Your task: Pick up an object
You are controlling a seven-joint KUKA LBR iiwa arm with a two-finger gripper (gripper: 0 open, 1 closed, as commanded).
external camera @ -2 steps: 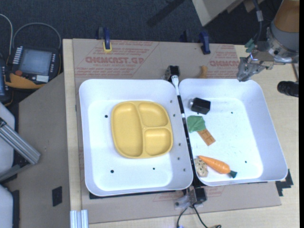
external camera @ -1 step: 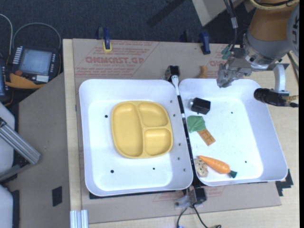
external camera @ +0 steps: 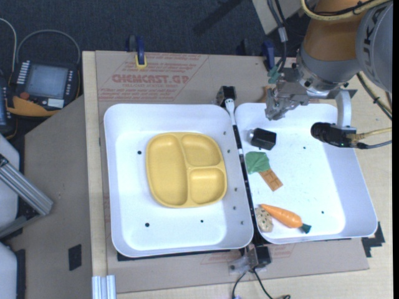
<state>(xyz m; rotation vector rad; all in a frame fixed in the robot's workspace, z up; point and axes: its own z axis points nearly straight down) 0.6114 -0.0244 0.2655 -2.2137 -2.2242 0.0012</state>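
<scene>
End effector (external camera: 275, 112) sits over the far left corner of the right bin (external camera: 349, 198), metal-grey, hanging from the grey wrist with the orange band (external camera: 340, 33) above it. Can't tell its state from this angle. Nothing visibly between the tips. A black cylindrical part (external camera: 330, 133) on a white bracket sticks out to the side of the wrist, over the bin's far right area.

Camera view, right bin: shallow, glossy white plastic, rounded corners.
- small black block (external camera: 264, 138), boxy, matte, lying just below the end effector tips, apart from them
- green leaf-shaped piece (external camera: 257, 162), flat, near the bin's left wall
- tan rectangular piece (external camera: 271, 179), flat, waffle-like texture, touching the green piece's lower edge
- orange carrot toy (external camera: 282, 215), tapered, smooth, green stub at one end, lying near the front edge
- pale speckled piece (external camera: 263, 218), rounded, just beside the carrot's thick end, at the front left corner

Left bin (external camera: 124, 167): same white plastic. Holds a yellow divided plate (external camera: 186, 168), rounded-square, three compartments, smooth moulded plastic, roughly centred.

Both bins rest side by side on a brown cardboard sheet (external camera: 156, 73) with red print, which lies on the surface. Blue clamps (external camera: 139, 48) pin the sheet's far edge. A handheld pendant with a screen (external camera: 43, 83) lies off to the left on dark carpet.
</scene>
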